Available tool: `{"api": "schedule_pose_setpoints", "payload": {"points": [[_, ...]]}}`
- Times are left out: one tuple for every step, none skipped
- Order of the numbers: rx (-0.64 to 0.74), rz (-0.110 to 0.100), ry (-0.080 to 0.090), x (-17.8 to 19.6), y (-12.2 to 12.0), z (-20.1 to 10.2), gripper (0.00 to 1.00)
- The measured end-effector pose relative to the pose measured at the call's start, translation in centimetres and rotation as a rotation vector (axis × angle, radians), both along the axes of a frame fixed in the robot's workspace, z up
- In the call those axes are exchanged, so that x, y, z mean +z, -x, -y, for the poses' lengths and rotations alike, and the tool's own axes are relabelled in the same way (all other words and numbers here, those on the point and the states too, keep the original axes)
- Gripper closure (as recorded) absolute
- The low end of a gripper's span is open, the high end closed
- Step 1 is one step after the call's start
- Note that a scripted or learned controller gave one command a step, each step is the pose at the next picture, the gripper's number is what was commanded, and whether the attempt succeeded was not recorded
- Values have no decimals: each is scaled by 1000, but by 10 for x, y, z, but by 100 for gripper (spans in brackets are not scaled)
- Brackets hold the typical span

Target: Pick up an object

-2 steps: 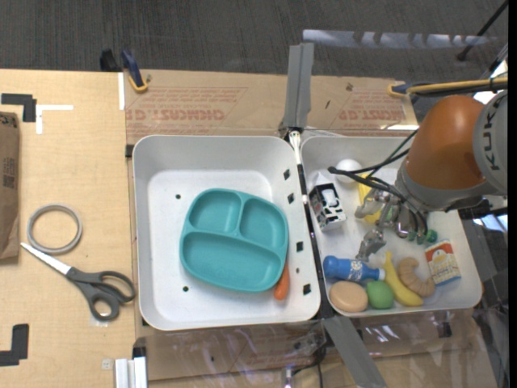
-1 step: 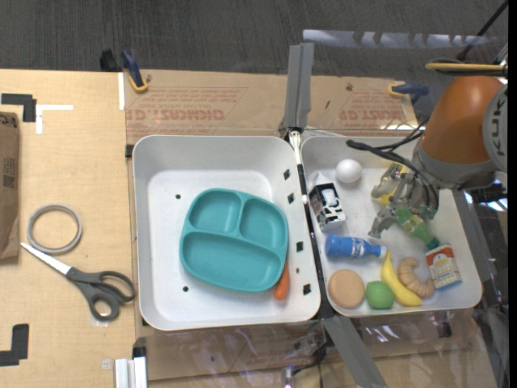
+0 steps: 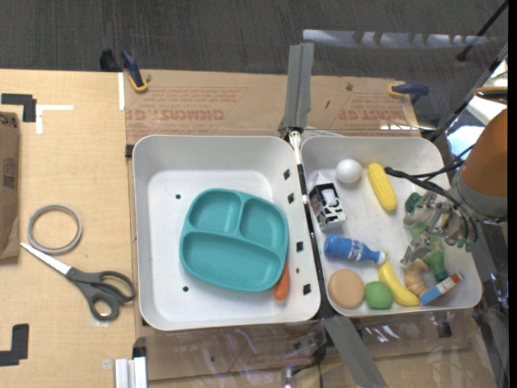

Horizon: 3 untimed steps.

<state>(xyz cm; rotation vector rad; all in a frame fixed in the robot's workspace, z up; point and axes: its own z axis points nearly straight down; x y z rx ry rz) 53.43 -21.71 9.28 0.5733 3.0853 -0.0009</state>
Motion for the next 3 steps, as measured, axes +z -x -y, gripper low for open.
{"api": "schedule_pose_setpoints", "payload": {"points": [[3, 3, 2, 10, -2, -1, 100], [-82, 1, -1, 0, -69, -37, 100], [-82, 1, 0, 0, -69, -37, 0]]}}
